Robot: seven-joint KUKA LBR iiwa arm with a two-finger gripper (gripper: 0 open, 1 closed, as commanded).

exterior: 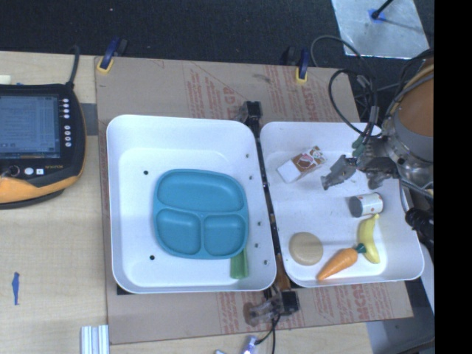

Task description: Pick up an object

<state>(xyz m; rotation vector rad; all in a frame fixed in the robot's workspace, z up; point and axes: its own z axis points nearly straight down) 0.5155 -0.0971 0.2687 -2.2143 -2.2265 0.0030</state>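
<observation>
My gripper [335, 177] hangs over the upper middle of the right bin [413, 275], reaching in from the right, open with nothing between its fingers. Just left of it lies a small white packet with a brown and red label [301, 164]. A short grey and white cylinder [365, 204] lies below and right of the gripper. Along the bin's front lie a yellow banana [369, 240], an orange carrot [338, 264] and a tan round disc [305, 248].
The left bin [125, 146] holds a blue divided plate [200, 212] and a green block [239, 265] at its front right corner. A tablet controller [37, 142] sits at the far left. Cables [346, 87] loop behind the right bin.
</observation>
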